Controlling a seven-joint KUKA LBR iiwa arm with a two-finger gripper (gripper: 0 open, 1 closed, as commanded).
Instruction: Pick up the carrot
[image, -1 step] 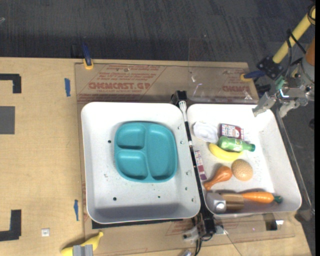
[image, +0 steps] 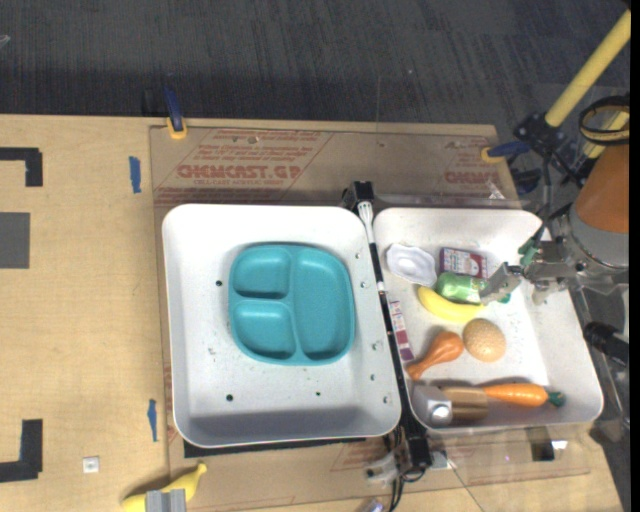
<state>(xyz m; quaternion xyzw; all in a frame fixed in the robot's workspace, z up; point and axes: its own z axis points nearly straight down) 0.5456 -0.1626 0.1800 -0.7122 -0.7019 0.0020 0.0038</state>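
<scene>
Below, we see two white bins side by side; the left bin (image: 190, 330) holds a teal divided plate (image: 293, 303); the right bin (image: 570, 345) holds the carrot (image: 508, 394), lying along its near edge beside a brown egg (image: 485, 339) and a banana (image: 447, 305); the gripper (image: 512, 281) hovers at the bin's right side, well apart from the carrot; whether its jaws are parted, we cannot tell.

The grey arm reaches in from the right, its pincer (image: 512, 278) pointing leftward and down
</scene>
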